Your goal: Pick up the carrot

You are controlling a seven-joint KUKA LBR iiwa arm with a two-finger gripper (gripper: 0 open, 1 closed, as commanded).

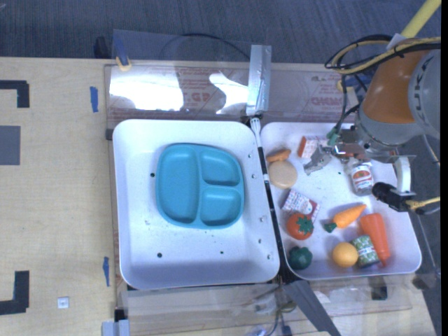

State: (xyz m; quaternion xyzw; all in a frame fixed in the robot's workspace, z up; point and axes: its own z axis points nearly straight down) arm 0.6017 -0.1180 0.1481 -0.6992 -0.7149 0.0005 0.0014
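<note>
Plate [199, 186] in the left bin [133, 243] needs nothing from me. Carrot [348, 215] lies mid right bin [413, 257], beside the tomato [300, 226]. My gripper [318, 158] hangs near the back; whether it's open or shut, I cannot tell. I should come forward, straddle the carrot crosswise.

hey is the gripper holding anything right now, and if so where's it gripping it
Nothing is held. The gripper hangs over the right bin with nothing between its fingers; the carrot lies apart from it.
</note>
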